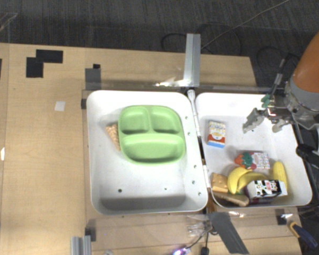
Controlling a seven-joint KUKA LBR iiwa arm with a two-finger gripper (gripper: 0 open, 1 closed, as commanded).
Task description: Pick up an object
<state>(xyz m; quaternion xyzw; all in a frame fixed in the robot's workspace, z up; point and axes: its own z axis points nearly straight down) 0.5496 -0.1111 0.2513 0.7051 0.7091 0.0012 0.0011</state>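
End effector (265, 117) spread wide, holding nothing, above right bin (308, 195); judge small carton (216, 133) easiest pick: stands apart, descend straight

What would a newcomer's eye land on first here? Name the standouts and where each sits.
The bright green divided plate fills the middle of the left bin. Next comes the colourful clutter in the right bin's near corner: yellow bananas, a cow-print carton and a small orange-and-white box set apart farther back. The hand hangs over the right bin's far right side.
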